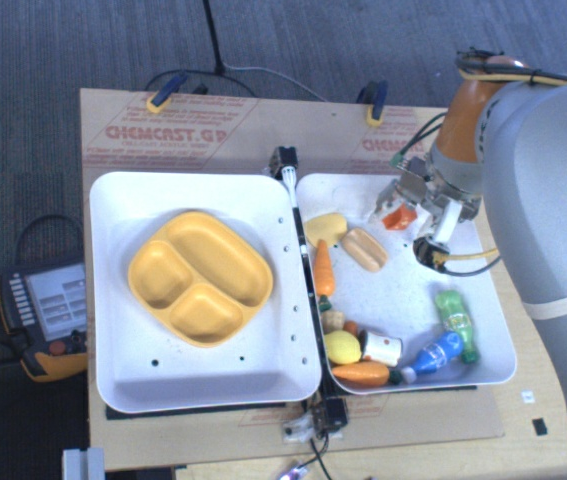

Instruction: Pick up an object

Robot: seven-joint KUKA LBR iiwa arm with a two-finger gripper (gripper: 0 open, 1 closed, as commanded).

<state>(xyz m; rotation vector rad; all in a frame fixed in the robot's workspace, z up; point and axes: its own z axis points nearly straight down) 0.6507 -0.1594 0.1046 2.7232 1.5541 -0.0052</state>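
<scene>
**Gripper over right bin, small red-orange piece betw. its fingers**

Your gripper (400, 211) sits above the right bin's (495, 353) far end, fingers closed on a small red-orange object (399, 218). Bench board reads "CHEMCAST GP" (166, 134) in red, upper left. Left bin (113, 368) holds a yellow divided tray (200, 277). Right bin has a tan bread roll (364, 249), carrot (323, 268), lemon (342, 348), green bottle (455, 318), blue bottle (436, 354) & white can (382, 349) w/ unreadable label.
</scene>
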